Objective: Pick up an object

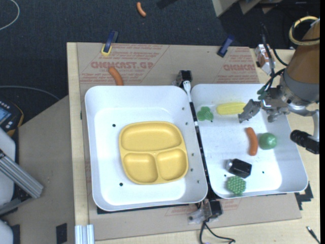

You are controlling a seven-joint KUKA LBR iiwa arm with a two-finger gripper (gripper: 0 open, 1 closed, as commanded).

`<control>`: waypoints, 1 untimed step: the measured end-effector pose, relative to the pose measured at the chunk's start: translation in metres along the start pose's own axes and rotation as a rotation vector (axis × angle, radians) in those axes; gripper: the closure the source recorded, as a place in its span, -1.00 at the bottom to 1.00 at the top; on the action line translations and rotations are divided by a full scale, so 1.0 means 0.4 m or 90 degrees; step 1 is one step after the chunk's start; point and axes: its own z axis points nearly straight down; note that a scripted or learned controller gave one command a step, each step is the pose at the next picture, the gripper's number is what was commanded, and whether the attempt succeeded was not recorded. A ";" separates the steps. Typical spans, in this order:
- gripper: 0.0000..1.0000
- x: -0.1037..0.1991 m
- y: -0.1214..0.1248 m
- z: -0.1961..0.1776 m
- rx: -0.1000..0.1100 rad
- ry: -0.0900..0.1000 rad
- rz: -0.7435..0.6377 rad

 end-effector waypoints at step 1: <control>-1.00 0.008 -0.014 0.158 0.002 0.001 0.000</control>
